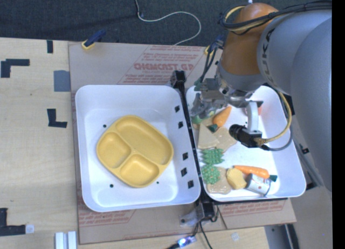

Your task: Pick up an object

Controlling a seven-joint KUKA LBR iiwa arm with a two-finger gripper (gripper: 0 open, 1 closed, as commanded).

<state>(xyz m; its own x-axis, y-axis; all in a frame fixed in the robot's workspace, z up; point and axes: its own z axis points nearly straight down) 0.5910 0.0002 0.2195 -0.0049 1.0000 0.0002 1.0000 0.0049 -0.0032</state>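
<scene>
The right bin (291,159) holds several toy foods. An orange carrot piece (221,117) lies near its upper left, with a tan flat piece (218,141) below it. Further down are a green leafy piece (212,156), a second green piece (210,175), a yellow chunk (235,178), a long carrot (251,171) and a silver can (259,185). My gripper (206,105) hangs low over the bin's upper left corner, just left of the orange carrot piece, with a small green bit (195,118) under it. The arm hides the bin's back part.
The left bin (89,108) holds a yellow divided plate (135,150). A black divider strip (186,129) runs between the two bins. The arm's black cable loop (269,137) hangs over the right bin's middle. A cardboard sheet (156,62) lies under both bins.
</scene>
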